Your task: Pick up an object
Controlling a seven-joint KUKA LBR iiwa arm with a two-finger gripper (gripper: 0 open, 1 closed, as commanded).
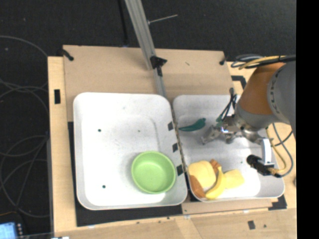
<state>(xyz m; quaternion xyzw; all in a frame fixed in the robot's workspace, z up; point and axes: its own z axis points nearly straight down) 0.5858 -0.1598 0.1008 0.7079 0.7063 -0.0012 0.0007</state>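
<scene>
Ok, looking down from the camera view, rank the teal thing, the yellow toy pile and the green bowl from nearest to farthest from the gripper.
1. Teal object, right bin, just left of the gripper.
2. Yellow toy pile, right bin's near edge.
3. Green bowl, left bin.

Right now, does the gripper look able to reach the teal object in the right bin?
Probably yes. The gripper is over the right bin, just right of the teal object, and the bin floor between them looks bare. The yellow items lie nearer the front, out of the way.

Bowl [153,172] in the left bin [99,113] — toy food [215,179] in the right bin's [199,106] near end.
</scene>
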